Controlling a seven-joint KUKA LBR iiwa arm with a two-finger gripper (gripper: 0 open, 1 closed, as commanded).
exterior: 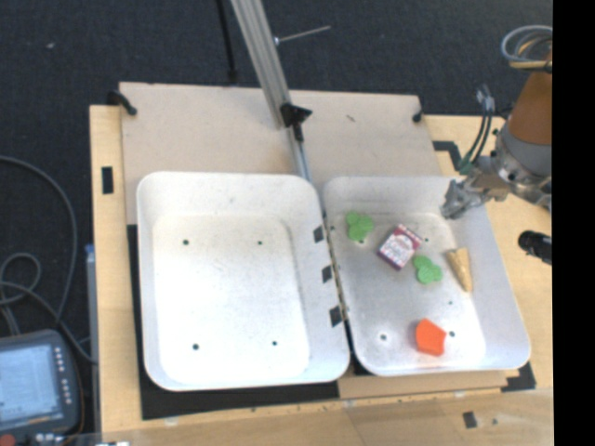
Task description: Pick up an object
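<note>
My two-finger gripper (pixel 457 203) hung over the far right corner of the right-hand shallow white bin (pixel 497 291), and whether it was open or closed I could not tell from this slanted view; nothing showed in it. I judged the step in hand to be the approach. To do it well, I needed to settle on one object, centre over it, and come straight down without nudging its neighbours. The nearest candidate was the tan cone-shaped piece (pixel 459 268), lying just below and slightly right of my tool. The small pink-and-white box (pixel 399 246) lay near, to the lower left, with a green leafy-shaped toy (pixel 428 270) just beside it. Another green toy (pixel 359 226) and an orange block (pixel 429 336) sat farther off.
</note>
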